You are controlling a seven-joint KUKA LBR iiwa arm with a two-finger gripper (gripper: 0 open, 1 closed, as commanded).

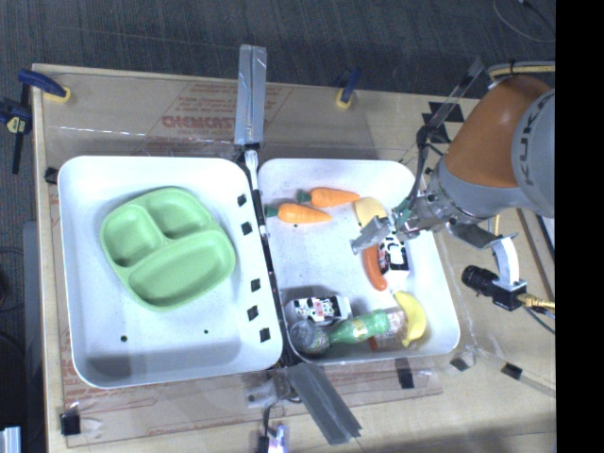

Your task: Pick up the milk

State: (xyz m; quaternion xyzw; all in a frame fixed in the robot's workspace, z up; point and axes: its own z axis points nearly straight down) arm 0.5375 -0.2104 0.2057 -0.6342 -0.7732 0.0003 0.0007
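Milk carton (318, 307) lying flat near right bin's (436, 281) front edge: light, stiff, slick; best gripped across narrow sides. Pincer (377, 239) near bin's middle, spread impossible to tell.

Two shallow white bins, left bin (75, 253) and right bin (439, 291), are carried side by side on the bench (142, 111).
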